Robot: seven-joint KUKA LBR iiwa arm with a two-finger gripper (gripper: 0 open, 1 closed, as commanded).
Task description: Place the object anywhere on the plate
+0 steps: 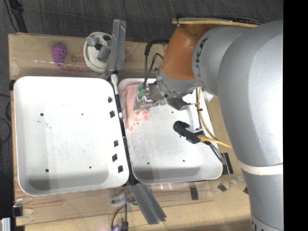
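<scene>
A: Largest first: our grey arm [240, 81] comes in from the right and covers much of the right bin [168, 170]. The left bin [62, 134] lies beside it, the two touching along a divider.

B: And the gripper [147, 97]?

A: It sits low over the far left corner of the right bin, right above the pink object [132, 112]. That object is soft-looking, crumpled, lying against the bin's left wall. Whether our fingers are spread or closed we cannot tell; the wrist hides them.

B: Do we hold it?

A: We cannot claim that. The pink thing looks to be resting on the bin floor under the tool.

B: So how should we do this step well?

A: We judge we are at the grasp. We should come straight down on the bulk of the object, away from the wall, so a finger does not catch the rim. Then lift slowly and check it comes with us.

B: And the plate?

A: We cannot make one out clearly. A purple grape-like cluster [59, 53] and a white round thing [97, 51] sit on the far bench.
</scene>
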